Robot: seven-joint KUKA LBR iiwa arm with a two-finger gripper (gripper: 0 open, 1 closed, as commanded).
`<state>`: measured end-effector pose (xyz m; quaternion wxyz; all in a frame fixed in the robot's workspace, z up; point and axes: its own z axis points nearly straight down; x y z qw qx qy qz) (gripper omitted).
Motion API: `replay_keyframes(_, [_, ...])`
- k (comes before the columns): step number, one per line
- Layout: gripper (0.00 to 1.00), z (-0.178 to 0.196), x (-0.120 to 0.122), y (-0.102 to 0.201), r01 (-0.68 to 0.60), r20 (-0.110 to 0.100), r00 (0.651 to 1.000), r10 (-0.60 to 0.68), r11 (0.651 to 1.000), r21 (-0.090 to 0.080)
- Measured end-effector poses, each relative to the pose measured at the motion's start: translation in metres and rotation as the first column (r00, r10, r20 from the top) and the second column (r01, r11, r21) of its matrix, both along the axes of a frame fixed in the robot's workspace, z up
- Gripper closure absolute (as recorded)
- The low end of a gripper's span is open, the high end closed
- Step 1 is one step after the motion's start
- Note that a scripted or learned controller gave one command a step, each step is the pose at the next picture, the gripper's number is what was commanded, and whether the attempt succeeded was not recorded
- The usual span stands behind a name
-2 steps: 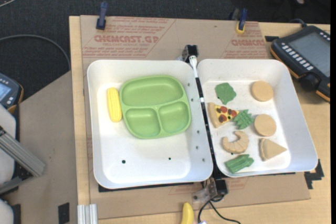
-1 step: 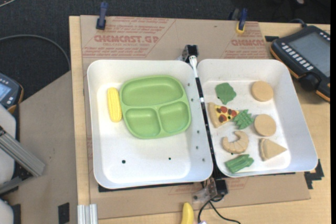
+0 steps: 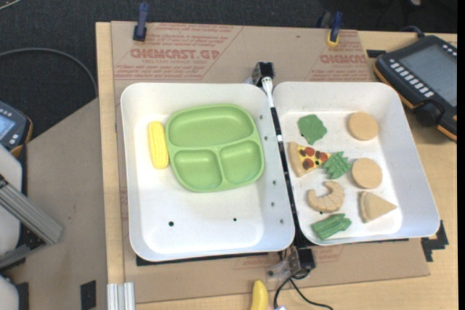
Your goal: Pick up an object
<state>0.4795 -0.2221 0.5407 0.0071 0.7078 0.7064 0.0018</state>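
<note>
The right bin [image 3: 407, 127] holds several toy foods. A green leafy piece [image 3: 312, 128] lies at its upper left, with a round tan cookie [image 3: 362, 126] to its right. A pizza slice [image 3: 306, 157] sits at the left, beside a green sprig [image 3: 337, 165] and a second round cookie [image 3: 366, 173]. Lower down lie a curved tan pastry [image 3: 326, 197], a tan wedge [image 3: 376, 207] and a green vegetable piece [image 3: 331, 226]. The left bin [image 3: 145, 221] holds a green divided plate [image 3: 214, 147] and a yellow corn cob [image 3: 157, 144] just left of it.
A black handheld pendant [image 3: 425, 76] lies at the bench's right edge. Blue and yellow clamps [image 3: 140, 20] pin the brown board at the back. A yellow object [image 3: 259, 294] and cables sit at the front edge.
</note>
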Motion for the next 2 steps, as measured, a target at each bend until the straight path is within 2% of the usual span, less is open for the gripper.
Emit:
replay_keyframes(1, [1.00, -0.125, -0.001, -0.002, 0.000, -0.017, 1.000, 0.000, 1.000, 0.009])
replay_keyframes(2, [1.00, -0.058, 0.001, 0.082, -0.011, -0.002, 1.000, 0.011, 1.000, 0.006])
